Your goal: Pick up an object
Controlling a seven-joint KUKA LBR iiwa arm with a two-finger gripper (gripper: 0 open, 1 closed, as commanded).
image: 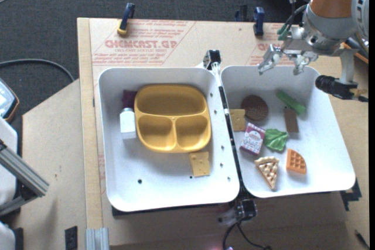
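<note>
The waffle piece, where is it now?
The waffle piece lies in the right bin, near its front, right of the pizza slice.

The big yellow three-compartment plastic tray [172, 117] hogged most of the left white bin [111, 173], leaving bare floor along its front, while the right white bin [334, 149] was cluttered through the middle with small toy foods [266, 137] but had open room along its far-right side.

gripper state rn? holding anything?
Gripper: open, nothing between its fingers, raised over the back rim of the right bin.
</note>
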